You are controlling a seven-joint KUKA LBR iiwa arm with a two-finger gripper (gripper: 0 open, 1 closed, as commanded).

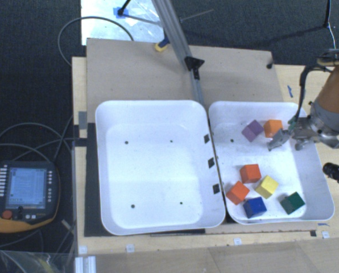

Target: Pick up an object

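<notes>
Looking down on the bench from the fixed camera, we see two shallow white bins side by side. The left bin (152,164) holds no blocks, and the right bin (314,169) carries seven coloured blocks. The arm (334,104) reaches in from the right, its gripper (288,139) hanging over the upper part of the right bin. Its two fingers appear spread apart, with nothing between them, so we judge it released and not yet grasping.

Nearest to it lie an orange block (273,128) and a purple block (252,130), touching or almost touching near the bin's upper middle; the orange one sits just beside the left fingertip. Lower down, well apart from the gripper, we see a red-orange block (250,173), a second orange one (238,193), a yellow block (267,186), a blue block (254,207) and a green block (293,202).

We judge the step in hand to be the approach, with no pick made yet. The next move likely calls for centring the fingers over a single block, probably the upper orange one, then descending and closing without snagging its purple neighbour.
</notes>
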